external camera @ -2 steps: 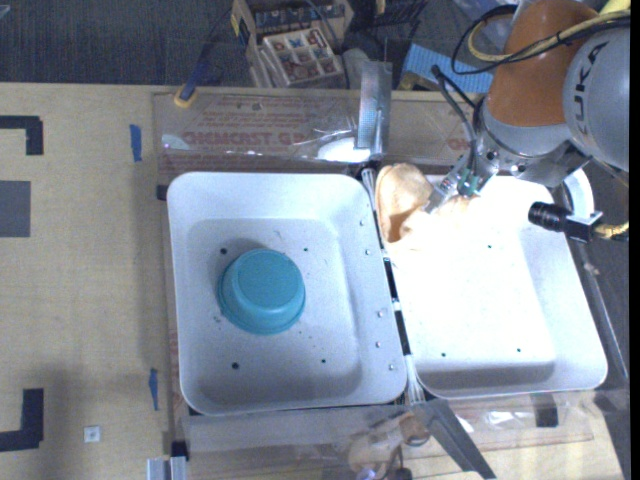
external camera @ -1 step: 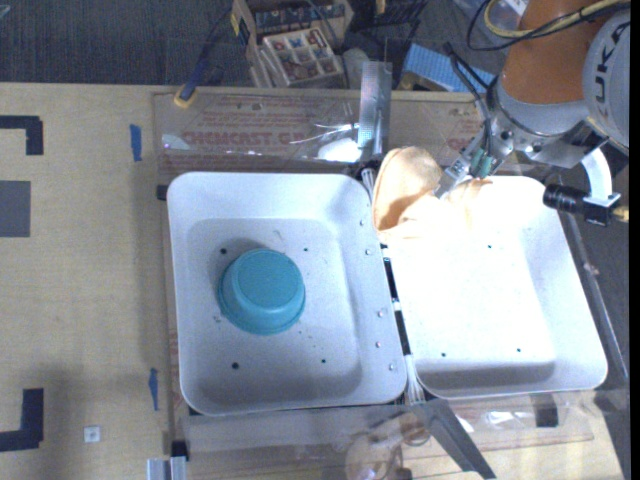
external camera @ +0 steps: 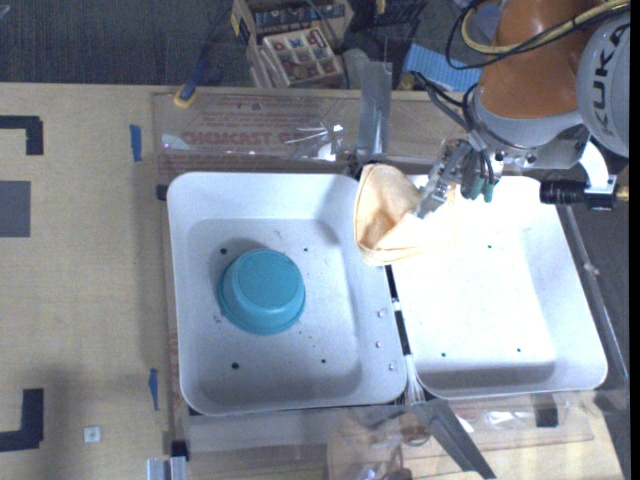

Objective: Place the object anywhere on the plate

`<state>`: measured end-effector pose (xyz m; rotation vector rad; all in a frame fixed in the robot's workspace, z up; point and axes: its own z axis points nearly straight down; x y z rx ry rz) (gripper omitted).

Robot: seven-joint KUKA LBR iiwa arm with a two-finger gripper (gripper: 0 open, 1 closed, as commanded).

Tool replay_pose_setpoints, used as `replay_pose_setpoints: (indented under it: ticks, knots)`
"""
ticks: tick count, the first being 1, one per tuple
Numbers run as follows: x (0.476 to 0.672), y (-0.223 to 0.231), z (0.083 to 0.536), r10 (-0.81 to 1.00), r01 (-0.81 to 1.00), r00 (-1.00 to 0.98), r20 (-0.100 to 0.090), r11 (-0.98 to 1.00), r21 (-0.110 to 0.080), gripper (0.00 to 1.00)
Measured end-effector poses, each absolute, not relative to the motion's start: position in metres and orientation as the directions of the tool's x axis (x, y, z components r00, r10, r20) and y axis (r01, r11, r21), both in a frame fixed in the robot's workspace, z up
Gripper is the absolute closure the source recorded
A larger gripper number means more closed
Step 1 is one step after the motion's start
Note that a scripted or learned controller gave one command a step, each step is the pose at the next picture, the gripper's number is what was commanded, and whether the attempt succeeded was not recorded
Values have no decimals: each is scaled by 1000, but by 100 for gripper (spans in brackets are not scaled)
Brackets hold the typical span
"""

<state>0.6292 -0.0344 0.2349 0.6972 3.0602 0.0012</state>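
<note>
A round teal plate (external camera: 262,290) lies in the left bin (external camera: 190,218), left of its centre. A pale orange-cream object (external camera: 384,218), soft-looking and folded, hangs tilted over the rims where the two bins meet, near their far edge. My gripper (external camera: 432,200) reaches down from the upper right and its fingers pinch the object's upper right edge. The object is lifted, and its lower edge hangs close to the rims. The gripper is well to the right of the plate and farther back.
The right bin (external camera: 500,308) lies under the arm's wrist (external camera: 520,88). A clear plastic sheet (external camera: 260,133) and a metal post (external camera: 375,103) stand behind the bins. Boxes and clutter sit on the floor beyond the bench.
</note>
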Motion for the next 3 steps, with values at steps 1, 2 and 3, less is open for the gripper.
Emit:
replay_pose_setpoints:
  ticks: [1, 2, 3]
  knots:
    - [614, 12, 226, 50, 50, -999, -3, 999, 1, 100]
    - [596, 51, 221, -2, -2, -1000, -3, 1000, 1, 100]
    - [575, 95, 213, -4, -4, -1000, -1, 1000, 1, 100]
